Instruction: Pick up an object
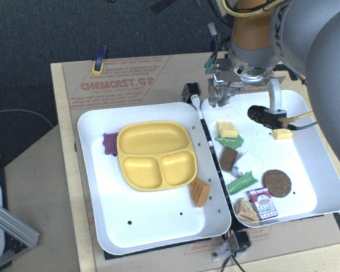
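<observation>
Gripper [220, 99]: above the right bin's [319, 196] far-left corner; finger state I cannot tell.
Yellow block [227, 130]: just nearward of it (closest object), beside the green piece [228, 141].

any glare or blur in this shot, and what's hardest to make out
Camera view: even light, soft shadows under the yellow tray; the white bins look bright but not blown out. The arm at top right is close to the lens and soft. The hand is small and dark against clutter, so its details stay unclear. Small food items in the right bin read fairly sharply.
</observation>
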### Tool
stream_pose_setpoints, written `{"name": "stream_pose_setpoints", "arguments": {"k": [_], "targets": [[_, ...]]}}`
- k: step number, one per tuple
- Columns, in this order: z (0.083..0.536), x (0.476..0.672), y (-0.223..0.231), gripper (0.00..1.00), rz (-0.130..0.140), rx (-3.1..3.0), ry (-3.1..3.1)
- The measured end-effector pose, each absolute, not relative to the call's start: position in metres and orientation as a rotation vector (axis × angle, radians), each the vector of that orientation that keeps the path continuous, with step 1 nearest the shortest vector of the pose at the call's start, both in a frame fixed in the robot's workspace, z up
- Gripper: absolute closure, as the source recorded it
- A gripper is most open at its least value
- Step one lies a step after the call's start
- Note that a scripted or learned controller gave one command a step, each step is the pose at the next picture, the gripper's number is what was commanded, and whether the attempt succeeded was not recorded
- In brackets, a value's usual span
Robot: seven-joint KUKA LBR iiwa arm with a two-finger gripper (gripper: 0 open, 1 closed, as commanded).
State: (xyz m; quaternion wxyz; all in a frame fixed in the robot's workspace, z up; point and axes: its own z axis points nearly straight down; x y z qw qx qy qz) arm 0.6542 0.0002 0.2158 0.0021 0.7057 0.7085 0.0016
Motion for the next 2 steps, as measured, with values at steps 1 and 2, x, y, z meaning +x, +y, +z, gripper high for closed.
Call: {"name": "stream_pose_setpoints", "arguments": {"k": [1, 2], "targets": [[0.2204, 0.6601, -0.0085, 1.00, 0.003, 2.218, 2.218], [0.2273, 0.6505, -0.0017, 1.00, -0.002, 2.221, 2.222]]}}
